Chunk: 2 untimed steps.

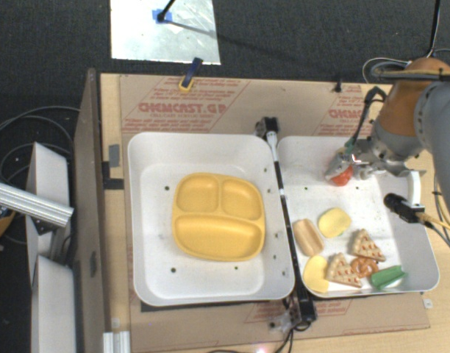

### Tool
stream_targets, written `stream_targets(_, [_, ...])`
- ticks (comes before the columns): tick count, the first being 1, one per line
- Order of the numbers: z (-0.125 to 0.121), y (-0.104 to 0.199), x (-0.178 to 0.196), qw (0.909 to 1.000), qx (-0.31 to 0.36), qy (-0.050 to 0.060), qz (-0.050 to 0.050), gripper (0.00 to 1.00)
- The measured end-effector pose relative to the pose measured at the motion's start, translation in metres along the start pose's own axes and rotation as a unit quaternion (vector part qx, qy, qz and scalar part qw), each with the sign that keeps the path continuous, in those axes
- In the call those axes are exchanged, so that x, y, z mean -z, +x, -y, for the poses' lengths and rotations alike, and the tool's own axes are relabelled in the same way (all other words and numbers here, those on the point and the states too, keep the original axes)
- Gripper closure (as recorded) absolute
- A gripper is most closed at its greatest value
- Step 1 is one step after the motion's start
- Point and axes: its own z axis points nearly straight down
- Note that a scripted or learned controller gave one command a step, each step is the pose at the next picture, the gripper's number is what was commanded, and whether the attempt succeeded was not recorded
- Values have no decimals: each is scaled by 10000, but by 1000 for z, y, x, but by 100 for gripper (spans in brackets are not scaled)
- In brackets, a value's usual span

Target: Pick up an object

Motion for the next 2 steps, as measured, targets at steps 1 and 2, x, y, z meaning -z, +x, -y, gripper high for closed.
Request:
stream_targets(1, [5,1,9,10000,3,48,-16,100])
stream_targets(2, [43,102,104,10000,28,36,-46,100])
